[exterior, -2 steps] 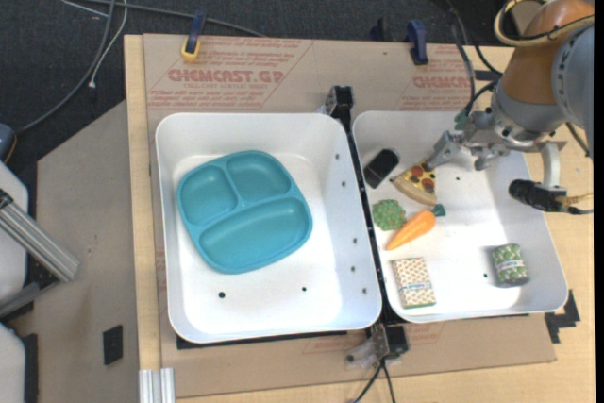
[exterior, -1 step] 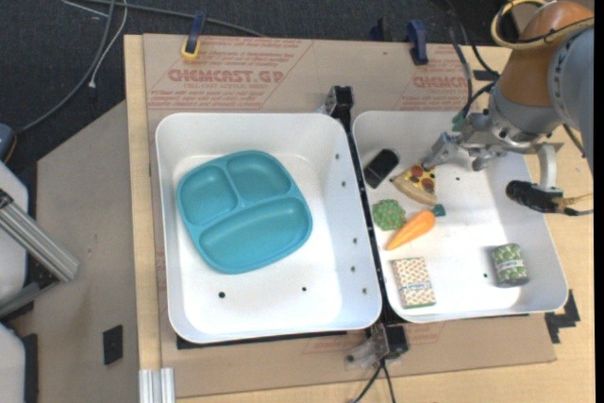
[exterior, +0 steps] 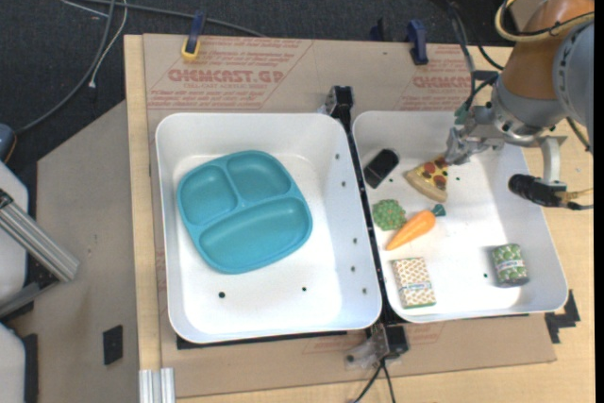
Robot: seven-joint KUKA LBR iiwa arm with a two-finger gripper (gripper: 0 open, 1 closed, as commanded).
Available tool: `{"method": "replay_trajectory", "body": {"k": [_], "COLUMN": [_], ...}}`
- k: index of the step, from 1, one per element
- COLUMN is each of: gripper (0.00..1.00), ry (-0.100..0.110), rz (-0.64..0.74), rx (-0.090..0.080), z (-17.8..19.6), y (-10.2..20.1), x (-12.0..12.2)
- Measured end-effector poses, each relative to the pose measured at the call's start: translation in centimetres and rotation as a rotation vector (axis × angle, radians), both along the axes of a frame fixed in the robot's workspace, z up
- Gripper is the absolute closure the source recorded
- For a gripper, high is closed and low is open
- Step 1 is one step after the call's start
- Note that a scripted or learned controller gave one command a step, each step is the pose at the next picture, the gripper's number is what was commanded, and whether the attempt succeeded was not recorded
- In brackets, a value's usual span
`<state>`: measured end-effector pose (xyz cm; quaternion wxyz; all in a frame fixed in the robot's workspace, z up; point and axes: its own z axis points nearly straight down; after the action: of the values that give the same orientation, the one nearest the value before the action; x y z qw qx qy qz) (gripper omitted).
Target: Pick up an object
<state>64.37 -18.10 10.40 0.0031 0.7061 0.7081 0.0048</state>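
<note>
The gripper (exterior: 460,146), its state impossible to tell, hangs just beside the pizza slice (exterior: 427,178); an off-centre descent could nudge it aside.

teal plate (exterior: 245,210) | orange carrot (exterior: 412,228) | green broccoli (exterior: 388,214) (bins (exterior: 189,297) white)

bench: brown cardboard-covered top (exterior: 255,66), red print on it
left bin (exterior: 189,297): sits right on it
right bin (exterior: 528,293): just beside, rims touching
</note>
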Motion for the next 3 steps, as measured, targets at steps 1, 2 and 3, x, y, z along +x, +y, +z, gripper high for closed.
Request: {"method": "replay_trajectory", "body": {"k": [1, 2, 3], "gripper": [1.0, 1.0, 1.0], "ry": [0.007, 0.004, 0.009], "rz": [-0.001, -0.002, 0.001], "rx": [-0.003, -0.004, -0.002], "z": [5.0, 10.5, 11.6], "y": [0.6, 0.6, 6.3], "x": [-0.6, -0.4, -0.1]}}
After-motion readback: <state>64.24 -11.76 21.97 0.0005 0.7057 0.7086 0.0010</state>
